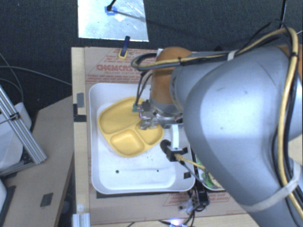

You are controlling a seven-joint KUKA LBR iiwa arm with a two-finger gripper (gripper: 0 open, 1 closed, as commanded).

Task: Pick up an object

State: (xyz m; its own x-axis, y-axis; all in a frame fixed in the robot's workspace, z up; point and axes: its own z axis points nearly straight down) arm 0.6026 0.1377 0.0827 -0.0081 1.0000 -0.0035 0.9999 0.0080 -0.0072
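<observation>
Yellow divided plate [124, 126] flat in bin [142, 181], long axis upper-left to lower-right; pincer [147, 119] state indiscernible.

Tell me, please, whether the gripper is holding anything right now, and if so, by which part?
It cannot be told: the gripper sits low over the yellow divided plate in the white bin.

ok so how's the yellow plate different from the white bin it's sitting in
The yellow divided plate is rounded and split into compartments; the white bin is rectangular with one open floor. The plate is smaller and lies inside the bin, toward its far left. The gripper is over the plate's right side. Both are shallow.
</observation>
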